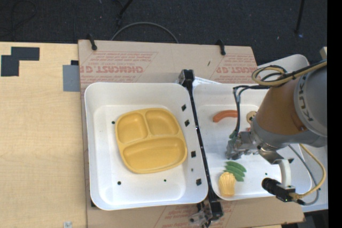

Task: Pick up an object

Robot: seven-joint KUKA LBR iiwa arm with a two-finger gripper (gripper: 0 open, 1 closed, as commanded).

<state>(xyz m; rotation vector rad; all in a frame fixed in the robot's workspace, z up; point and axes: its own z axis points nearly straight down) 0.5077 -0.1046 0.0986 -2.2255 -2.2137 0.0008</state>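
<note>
Low over the right bin (214,94), gripper (233,153) above a green pea pod (235,170); grip state indiscernible.

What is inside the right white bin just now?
Inside the right white bin: an orange carrot-like piece, a green leafy piece, a yellow ridged piece. The grey and orange arm covers the bin's right part, hiding anything there.

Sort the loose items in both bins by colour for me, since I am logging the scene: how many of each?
Yellow: 2, the divided tray in the left bin and the corn-like piece in the right bin
Orange: 1, the carrot-like piece
Green: 1, the pod
Total: 4
</note>
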